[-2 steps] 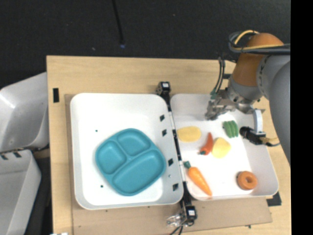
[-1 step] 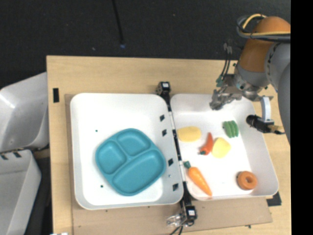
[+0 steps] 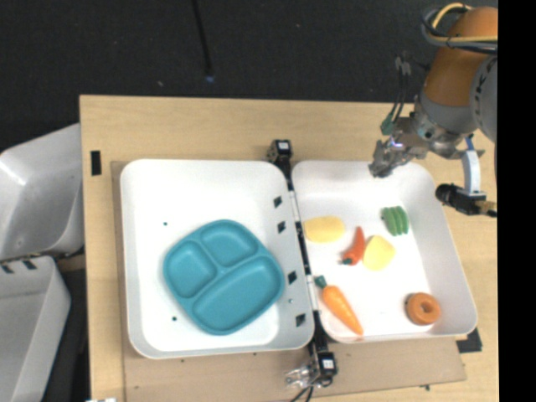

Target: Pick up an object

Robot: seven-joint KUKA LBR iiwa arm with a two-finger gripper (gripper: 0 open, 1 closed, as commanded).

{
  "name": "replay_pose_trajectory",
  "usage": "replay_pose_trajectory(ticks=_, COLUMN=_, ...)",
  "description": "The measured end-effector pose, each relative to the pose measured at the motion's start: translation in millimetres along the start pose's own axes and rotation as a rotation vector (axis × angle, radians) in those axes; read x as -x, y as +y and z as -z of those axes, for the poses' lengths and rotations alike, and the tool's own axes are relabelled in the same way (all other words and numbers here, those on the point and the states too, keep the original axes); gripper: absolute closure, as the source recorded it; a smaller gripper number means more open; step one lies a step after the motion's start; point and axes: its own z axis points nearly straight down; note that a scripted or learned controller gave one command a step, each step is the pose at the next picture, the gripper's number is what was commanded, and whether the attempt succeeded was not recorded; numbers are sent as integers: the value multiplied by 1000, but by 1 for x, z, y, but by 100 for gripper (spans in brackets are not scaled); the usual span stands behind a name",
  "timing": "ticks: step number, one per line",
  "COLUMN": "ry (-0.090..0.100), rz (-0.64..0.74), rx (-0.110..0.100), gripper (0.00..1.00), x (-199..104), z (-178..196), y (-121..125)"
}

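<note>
Green and small, the nearest toy vegetable point(image 3: 394, 220) lies just below our gripper point(image 3: 383, 164), toward the camera, its long axis running roughly top to bottom in the right bin point(image 3: 335, 178). We hover over the bin's far edge, holding nothing visible; whether the gripper is spread or clenched we cannot tell.

- The arm point(image 3: 456, 65) comes in from the upper right, its orange band sitting just above the grey wrist.
- It slants down and to the left, toward the far side of the desk.
- The claw point(image 3: 382, 167) hangs low at its tip, pointing downward.
- Nothing can be seen held in it.
</note>
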Motion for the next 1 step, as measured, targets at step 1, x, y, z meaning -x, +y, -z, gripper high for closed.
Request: replay_pose_trajectory(ticks=1, ry=0, rz=1, rx=1, gripper=100, x=-7, z=49, y=0)
